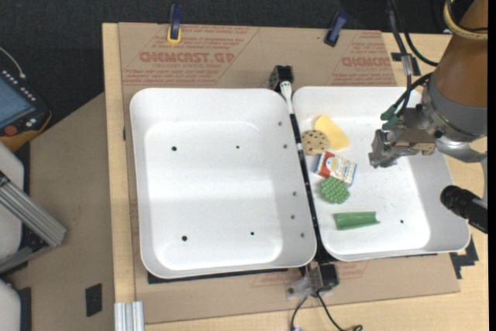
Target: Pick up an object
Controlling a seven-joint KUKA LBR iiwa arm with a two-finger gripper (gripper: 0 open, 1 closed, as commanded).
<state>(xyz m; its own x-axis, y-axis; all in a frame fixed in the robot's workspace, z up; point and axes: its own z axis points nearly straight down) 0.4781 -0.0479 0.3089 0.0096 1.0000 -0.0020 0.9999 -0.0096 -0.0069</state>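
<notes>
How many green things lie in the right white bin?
2. A round green bumpy piece lies just below the red and white packet, and a long flat green block lies nearer the bin's front edge. None seems hidden.

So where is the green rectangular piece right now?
The green rectangular piece lies in the right bin, near its front edge, just below the round green object.

A brown board (232,50) printed with red lettering covers the bench (85,167), held at its far edge by two clamps (175,25). Two shallow white bins lie on it side by side: the right bin (403,232) sits directly under the fingers (380,155), and the left bin (213,182) lies well to their left.
</notes>
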